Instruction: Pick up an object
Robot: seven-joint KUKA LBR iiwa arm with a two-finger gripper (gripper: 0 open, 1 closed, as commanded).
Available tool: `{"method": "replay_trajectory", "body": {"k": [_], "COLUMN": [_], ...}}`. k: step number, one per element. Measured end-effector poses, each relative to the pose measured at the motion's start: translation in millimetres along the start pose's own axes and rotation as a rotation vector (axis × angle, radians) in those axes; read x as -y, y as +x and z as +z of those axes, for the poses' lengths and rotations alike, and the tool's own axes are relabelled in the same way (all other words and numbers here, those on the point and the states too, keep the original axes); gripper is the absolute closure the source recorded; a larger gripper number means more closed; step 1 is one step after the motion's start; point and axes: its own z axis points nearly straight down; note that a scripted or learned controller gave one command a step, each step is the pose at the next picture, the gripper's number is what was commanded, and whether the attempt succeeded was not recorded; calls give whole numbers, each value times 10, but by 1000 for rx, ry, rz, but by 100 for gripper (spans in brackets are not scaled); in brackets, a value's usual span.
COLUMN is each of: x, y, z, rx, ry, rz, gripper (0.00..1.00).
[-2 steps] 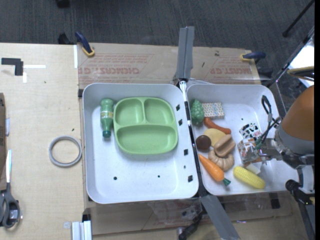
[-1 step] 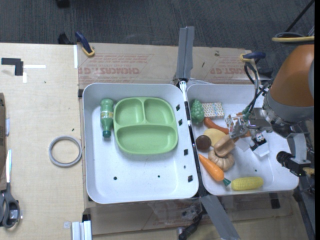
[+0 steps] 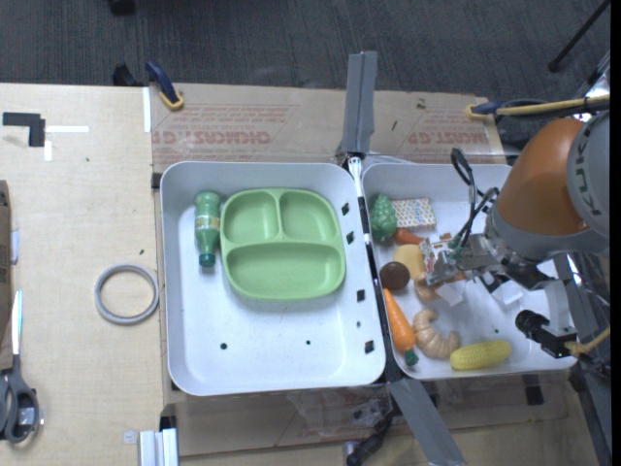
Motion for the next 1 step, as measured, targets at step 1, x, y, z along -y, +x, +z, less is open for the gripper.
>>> {"method": "replay_trajectory", "body": {"k": [1], "x": [-350], "y": [193], "z": [-919], "rx": [-3], "ry": [18], "rz": [-31], "gripper": [100]}}
